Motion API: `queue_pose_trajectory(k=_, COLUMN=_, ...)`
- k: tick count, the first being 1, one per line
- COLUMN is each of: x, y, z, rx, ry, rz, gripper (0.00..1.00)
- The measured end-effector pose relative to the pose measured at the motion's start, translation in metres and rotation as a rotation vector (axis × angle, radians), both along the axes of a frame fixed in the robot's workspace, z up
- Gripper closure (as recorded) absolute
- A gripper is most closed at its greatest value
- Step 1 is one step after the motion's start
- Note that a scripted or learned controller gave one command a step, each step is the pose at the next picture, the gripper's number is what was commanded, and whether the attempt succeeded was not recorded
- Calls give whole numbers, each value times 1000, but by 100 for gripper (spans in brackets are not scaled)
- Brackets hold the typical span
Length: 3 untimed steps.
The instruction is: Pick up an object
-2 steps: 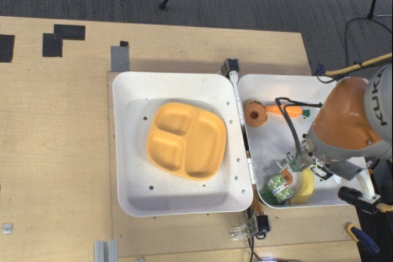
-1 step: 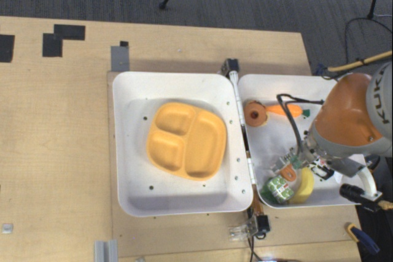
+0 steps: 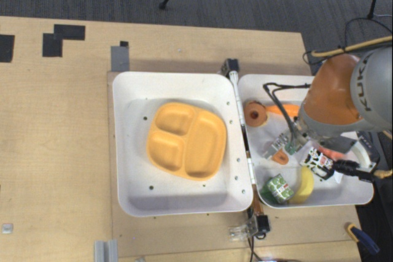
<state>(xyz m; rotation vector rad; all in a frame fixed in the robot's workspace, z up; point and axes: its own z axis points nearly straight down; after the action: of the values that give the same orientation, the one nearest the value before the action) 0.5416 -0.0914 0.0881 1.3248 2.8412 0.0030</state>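
Observation:
My gripper (image 3: 285, 145) hangs low over the left half of the right bin (image 3: 362, 196), below the orange wrist band of the arm (image 3: 331, 98). Just under its tip lies a small orange piece (image 3: 280, 158); whether they touch I cannot tell. An orange ring-shaped object (image 3: 255, 113) sits at the bin's back left, with a long orange carrot-like piece (image 3: 286, 110) beside it, partly hidden by the arm. A green box (image 3: 279, 188) and a yellow banana (image 3: 304, 184) lie at the front. A black-and-white item (image 3: 318, 162) rests right of the gripper.
The left bin (image 3: 132, 193) holds a yellow-orange divided plate (image 3: 186, 139) in its middle. A metal rail (image 3: 242, 126) separates the two bins. Black cables (image 3: 359, 172) trail across the right bin's right side. Wooden bench surface (image 3: 55, 150) extends to the left.

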Motion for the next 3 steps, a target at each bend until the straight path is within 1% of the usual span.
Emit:
queue_pose_trajectory(k=1, x=1, y=0, z=0, rx=-2, ry=-7, rz=-1, gripper=0)
queue_pose_trajectory(k=2, x=69, y=38, z=98, rx=2, ry=0, rz=-186, gripper=0)
queue_pose_trajectory(k=3, x=75, y=-1, z=13, rx=2, ry=3, rz=-223, gripper=0)
